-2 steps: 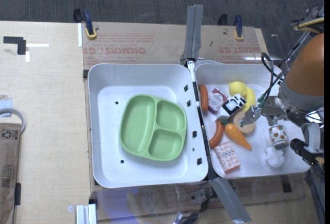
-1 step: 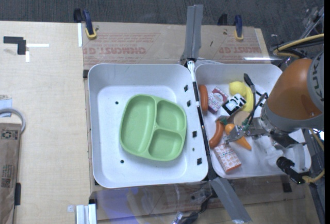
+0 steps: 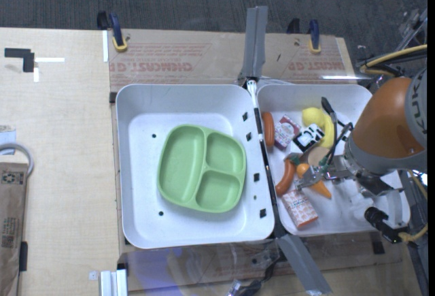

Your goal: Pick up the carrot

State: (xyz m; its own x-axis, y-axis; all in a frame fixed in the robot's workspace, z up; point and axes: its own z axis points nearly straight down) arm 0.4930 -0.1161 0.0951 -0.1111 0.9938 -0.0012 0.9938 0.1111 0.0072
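A: Where is the carrot (image 3: pixel 286 177)?

B: It lies in the right bin (image 3: pixel 353 220), near the bin's left wall, orange and slanted. A second orange piece (image 3: pixel 323 190) sits just right of it, under the gripper (image 3: pixel 315 175).

A: And the gripper?

B: It hangs low over that cluster, its tip just beside the carrot. Whether it is released or clenched cannot be told; nothing is plainly seen in its grasp.

A: Why so low?

B: Likely because the carrot lies flat on the bin floor, so the arm must come right down to it.

A: What crowds it?

B: A sausage (image 3: pixel 268 130) above, a small packet (image 3: pixel 300 209) below, a banana (image 3: pixel 319 122) and a black-and-white toy (image 3: pixel 310 136) just behind. The left bin (image 3: pixel 136 152) holds a green tray (image 3: pixel 202 169), well apart.
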